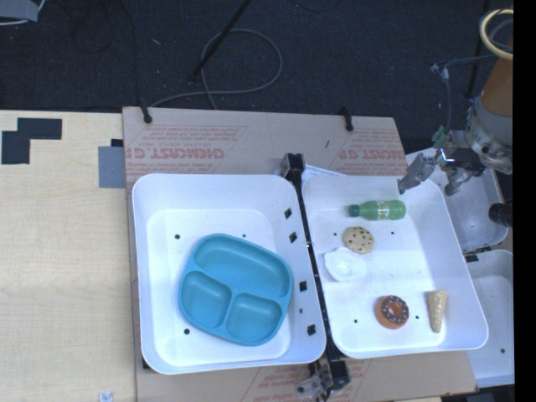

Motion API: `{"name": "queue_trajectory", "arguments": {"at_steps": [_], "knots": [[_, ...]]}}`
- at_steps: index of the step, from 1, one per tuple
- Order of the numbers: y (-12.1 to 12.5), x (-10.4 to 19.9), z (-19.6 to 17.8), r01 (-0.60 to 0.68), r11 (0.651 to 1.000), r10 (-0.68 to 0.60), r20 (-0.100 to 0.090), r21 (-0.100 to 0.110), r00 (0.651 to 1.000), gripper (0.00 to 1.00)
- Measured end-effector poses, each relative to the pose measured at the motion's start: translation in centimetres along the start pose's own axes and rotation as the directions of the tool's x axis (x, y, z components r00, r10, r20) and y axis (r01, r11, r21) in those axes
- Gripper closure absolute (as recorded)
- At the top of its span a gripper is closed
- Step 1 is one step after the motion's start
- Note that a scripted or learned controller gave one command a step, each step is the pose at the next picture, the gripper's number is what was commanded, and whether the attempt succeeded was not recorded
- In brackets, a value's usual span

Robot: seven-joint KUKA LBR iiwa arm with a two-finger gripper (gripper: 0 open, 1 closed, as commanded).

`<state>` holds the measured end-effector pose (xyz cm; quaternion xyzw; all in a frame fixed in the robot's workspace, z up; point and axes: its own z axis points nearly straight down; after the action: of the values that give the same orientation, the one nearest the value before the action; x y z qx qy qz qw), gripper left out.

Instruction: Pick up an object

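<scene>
Bright even overhead light, soft shadows, slightly blurred, dark background

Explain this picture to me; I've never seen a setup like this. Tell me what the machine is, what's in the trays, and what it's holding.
One camera looks down at a slant on a bench with two shallow white bins. The left bin holds a blue divided plate. The right bin holds toy food: a green bottle lying down, a cookie, a small white piece, a doughnut and an ice-cream cone. The machine at the right is a robot arm. Its claw hangs above the right bin's far corner, open, holding nothing. Its job is to pick something up.
</scene>
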<state>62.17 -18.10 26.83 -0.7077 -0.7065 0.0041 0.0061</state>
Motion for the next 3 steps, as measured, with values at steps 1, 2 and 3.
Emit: {"name": "queue_trajectory", "arguments": {"at_steps": [1, 2, 3], "knots": [[0.2, 0.0, -0.8, 0.002, 1.000, -0.002, 0.002, -0.012, 1.000, 0.00], [-0.7, -0.3, 4.1, 0.002, 1.000, -0.002, 0.002, -0.009, 1.000, 0.00], [0.1, 0.1, 8.8, 0.006, 1.000, -0.006, 0.002, -0.009, 1.000, 0.00]]}}
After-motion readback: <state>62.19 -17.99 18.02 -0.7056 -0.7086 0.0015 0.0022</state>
